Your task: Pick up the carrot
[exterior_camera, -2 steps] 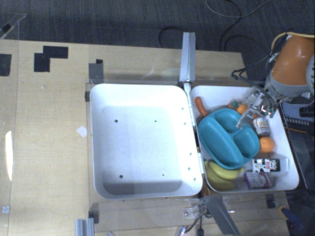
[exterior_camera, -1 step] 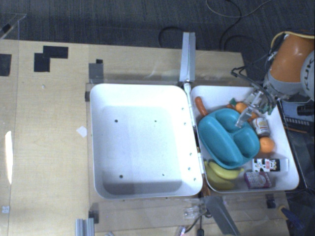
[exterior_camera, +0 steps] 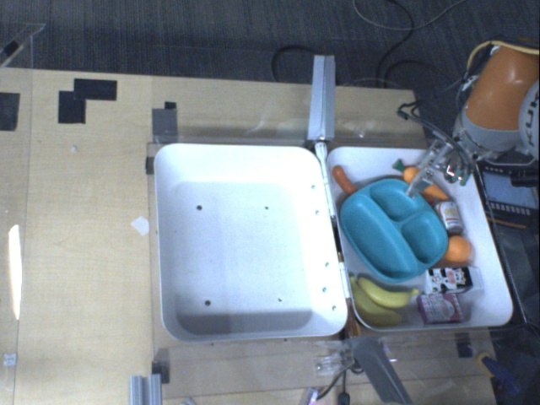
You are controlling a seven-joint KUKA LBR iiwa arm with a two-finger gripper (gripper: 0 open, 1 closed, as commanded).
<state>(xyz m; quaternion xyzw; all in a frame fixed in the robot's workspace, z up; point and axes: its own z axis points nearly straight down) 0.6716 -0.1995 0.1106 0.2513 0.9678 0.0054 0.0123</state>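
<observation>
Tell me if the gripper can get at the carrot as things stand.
Probably yes. The gripper hangs right by the carrot at the right bin's far side, nothing lying over it. But the blue plate crowds its near side, leaving the fingers little room there.

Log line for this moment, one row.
gripper over right bin far edge | carrot beside blue tray | not lifted

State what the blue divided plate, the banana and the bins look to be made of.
Blue divided plate: likely moulded plastic, with an even colour, rounded ridges and a soft sheen. Banana: real or a plastic replica; the matte yellow skin leaves it open. Bins: white, smooth, seemingly plastic or coated sheet, with rounded corners.
</observation>
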